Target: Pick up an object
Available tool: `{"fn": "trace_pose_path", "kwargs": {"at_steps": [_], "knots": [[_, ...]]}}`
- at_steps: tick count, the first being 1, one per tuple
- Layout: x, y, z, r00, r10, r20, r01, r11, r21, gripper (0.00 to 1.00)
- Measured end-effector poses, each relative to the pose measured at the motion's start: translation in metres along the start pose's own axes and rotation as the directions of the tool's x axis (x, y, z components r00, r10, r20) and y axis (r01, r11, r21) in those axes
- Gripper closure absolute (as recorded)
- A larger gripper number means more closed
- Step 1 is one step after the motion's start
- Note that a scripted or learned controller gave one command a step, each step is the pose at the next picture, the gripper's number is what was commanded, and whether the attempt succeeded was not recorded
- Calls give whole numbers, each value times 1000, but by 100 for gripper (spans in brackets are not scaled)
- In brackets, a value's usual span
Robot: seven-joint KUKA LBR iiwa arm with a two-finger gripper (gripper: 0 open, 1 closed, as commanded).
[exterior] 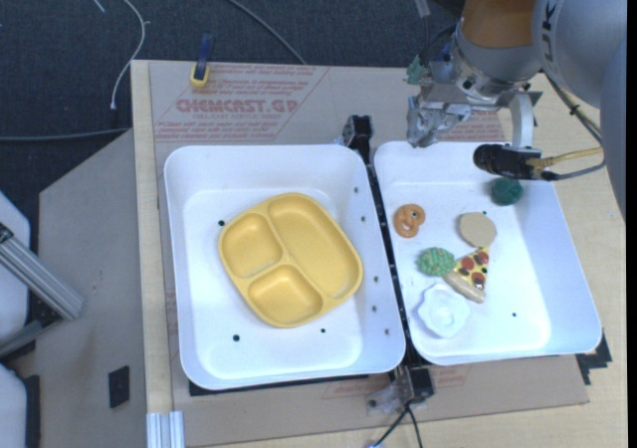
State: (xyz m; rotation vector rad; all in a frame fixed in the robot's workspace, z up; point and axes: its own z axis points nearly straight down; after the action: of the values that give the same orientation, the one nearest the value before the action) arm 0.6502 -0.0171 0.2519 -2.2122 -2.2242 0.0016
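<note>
The gripper [430, 127] hangs over the far rim of the right bin [557, 287], near that bin's far-left corner. Nothing sits between its fingers; whether they are spread or closed cannot be told from this slant. Above it rises the grey arm [557, 8] with its orange band, coming in from the right.

All the small objects lie in the right bin, nearer the camera than the gripper and apart from it. Closest is a pretzel [408, 220], near the bin's left wall and almost straight toward the camera from the gripper. Right of the pretzel lies a tan oval cookie [477, 229]. A dark green lump [507, 191] sits toward the bin's far-right part, just beside a black mount [506, 159] fixed to the arm. Nearer the camera, a green broccoli piece [435, 260] touches a pizza slice [470, 274], and a white fried egg [442, 311] lies just in front of both, toward the bin's near edge.

Left of the right bin, sharing the black divider, the left bin [199, 336] carries a yellow three-compartment plate [289, 258] at its middle. Both bins rest on a cardboard sheet [249, 98], with a blue-and-yellow clip [203, 65] at its far-left edge.
</note>
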Motion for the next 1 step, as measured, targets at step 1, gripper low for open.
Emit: {"fn": "trace_pose_path", "kwargs": {"at_steps": [1], "knots": [[49, 7, -2, 1000, 0, 1, 0, 1000, -6, 100]]}}
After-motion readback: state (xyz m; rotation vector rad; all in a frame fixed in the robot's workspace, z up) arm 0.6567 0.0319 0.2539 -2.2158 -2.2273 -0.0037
